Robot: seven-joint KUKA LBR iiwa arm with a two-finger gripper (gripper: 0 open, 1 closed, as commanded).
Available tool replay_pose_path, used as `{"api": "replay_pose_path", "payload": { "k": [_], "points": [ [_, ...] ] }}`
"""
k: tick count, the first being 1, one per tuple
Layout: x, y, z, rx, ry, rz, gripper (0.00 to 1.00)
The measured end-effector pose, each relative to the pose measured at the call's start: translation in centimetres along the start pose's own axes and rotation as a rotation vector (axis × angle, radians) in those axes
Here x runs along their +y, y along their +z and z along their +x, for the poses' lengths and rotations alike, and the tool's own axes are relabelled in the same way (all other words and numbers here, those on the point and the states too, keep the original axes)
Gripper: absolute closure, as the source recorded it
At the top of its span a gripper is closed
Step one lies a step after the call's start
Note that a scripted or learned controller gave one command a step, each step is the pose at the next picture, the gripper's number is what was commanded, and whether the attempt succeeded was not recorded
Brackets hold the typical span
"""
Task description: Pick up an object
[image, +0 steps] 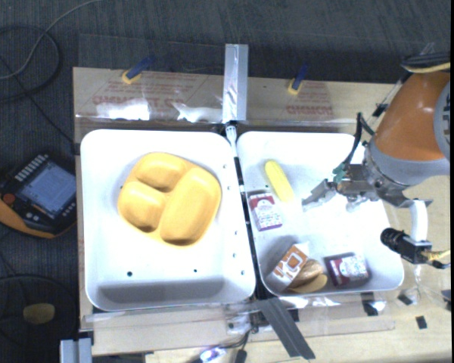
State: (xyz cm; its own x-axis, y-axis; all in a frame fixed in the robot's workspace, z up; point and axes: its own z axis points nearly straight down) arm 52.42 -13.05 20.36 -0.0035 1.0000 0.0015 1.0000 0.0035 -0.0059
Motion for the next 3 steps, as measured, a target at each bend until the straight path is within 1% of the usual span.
{"api": "replay_pose_path", "payload": {
  "k": [1, 2, 3],
  "points": [
    [6.5, 9.8, 2.3, -0.005, 0.028, -0.018, 0.00],
    [6.4, 9.3, 2.4, -0.002, 0.027, -0.012, 1.00],
    [10.3, 0.2, 6.4, -0.005, 0.122, 0.000, 1.00]
  ]
}}
